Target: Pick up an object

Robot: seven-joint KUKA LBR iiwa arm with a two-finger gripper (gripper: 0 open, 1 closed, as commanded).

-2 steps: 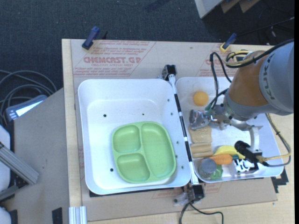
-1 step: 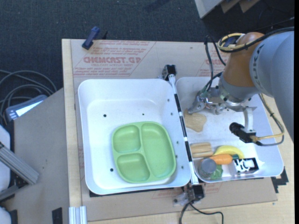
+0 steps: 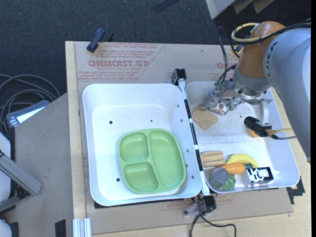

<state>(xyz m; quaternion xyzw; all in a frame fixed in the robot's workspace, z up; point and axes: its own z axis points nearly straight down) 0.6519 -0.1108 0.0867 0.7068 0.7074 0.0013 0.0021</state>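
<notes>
The two-finger gripper (image 3: 220, 101) is seen low in the right white bin (image 3: 284, 147), upper right of frame, above a tan bread-shaped piece (image 3: 204, 118); its state cannot be told, being blurred

It looked like a robotics lab or test cell, not anyone's home. The bench (image 3: 148, 58) was topped with a sheet of printed protective board, and two shallow white bins (image 3: 98, 107) sat clipped together on it. The food in the right bin was plainly toy stuff, and the green divided plate (image 3: 150, 160) was plastic. Loose cables (image 3: 19, 90) coiled on the dark carpeted floor to the left, more wiring ran off the bench's front edge, and a big grey industrial arm (image 3: 291, 58) with an orange band reached in.
</notes>
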